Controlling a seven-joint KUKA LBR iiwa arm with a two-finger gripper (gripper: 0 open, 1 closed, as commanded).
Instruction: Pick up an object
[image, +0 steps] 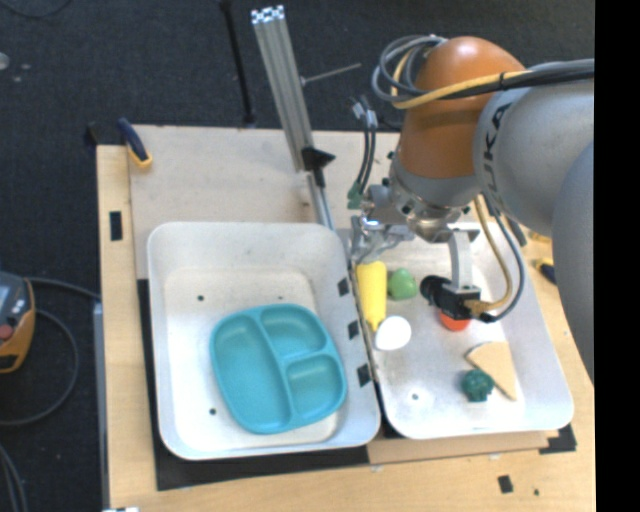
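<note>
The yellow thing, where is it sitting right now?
The yellow object lies in the right bin, along its left wall, with the green ball beside it and the white ball at its near end.

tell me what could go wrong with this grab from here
The gripper hangs right at the wall between the bins, above the yellow object, so a straight descent might strike the right bin wall. The green ball and white ball crowd the yellow object and could get knocked or roll away.
</note>
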